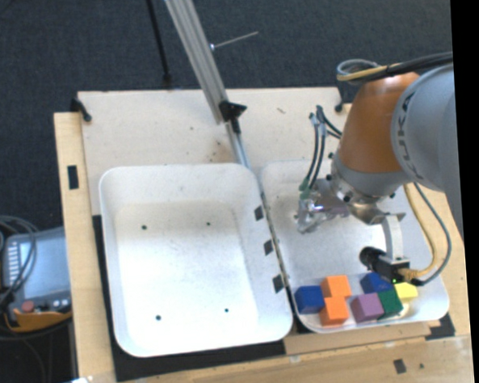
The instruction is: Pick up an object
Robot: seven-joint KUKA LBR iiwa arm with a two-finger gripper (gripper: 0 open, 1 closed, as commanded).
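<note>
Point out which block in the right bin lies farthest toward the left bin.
The blue block, at the left end of the cluster; the orange block sits to its right, the rest beyond.

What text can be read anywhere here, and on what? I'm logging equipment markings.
"KU": dark letters running down the arm's grey housing, cut off at the picture's edge.
Device with a screen left of the bench: any text too small and blurred to read.
Nothing else legible.
</note>
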